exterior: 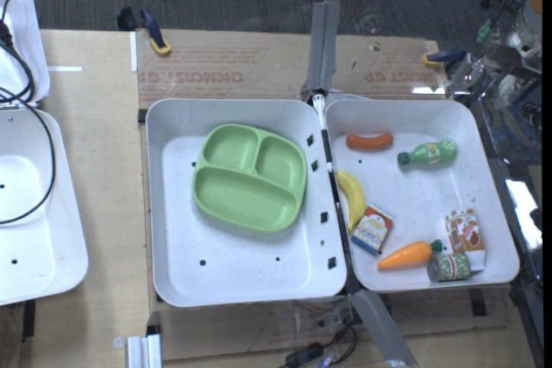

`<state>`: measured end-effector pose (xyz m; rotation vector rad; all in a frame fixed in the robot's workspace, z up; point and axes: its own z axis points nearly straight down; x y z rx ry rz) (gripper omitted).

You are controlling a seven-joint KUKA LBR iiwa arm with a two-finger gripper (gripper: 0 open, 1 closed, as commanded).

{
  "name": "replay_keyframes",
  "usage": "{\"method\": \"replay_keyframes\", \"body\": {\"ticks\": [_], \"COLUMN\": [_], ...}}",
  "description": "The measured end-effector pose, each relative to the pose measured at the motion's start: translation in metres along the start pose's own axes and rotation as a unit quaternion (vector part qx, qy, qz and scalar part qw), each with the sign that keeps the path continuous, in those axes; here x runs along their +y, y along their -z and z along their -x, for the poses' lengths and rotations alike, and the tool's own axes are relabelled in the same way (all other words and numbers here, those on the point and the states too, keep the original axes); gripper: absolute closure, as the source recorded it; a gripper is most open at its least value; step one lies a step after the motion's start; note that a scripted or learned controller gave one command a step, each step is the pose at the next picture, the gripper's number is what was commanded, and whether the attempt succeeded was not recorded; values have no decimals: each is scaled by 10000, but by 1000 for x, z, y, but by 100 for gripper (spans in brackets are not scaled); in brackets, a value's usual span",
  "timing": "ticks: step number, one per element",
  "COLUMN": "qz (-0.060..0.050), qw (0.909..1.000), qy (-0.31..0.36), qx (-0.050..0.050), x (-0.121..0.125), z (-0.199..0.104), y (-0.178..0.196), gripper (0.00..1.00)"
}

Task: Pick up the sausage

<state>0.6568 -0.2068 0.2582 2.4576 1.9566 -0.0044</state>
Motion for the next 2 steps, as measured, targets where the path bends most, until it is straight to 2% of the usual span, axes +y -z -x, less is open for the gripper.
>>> {"method": "replay_keyframes", "body": {"ticks": [1, 2], "qz": [5, -6], "qw": [9998, 9962], "qy": [206, 872], "qx": [-1, 7], "x": [-18, -18], "z": [1, -88], "y": [19, -81], "gripper": [0, 0]}}
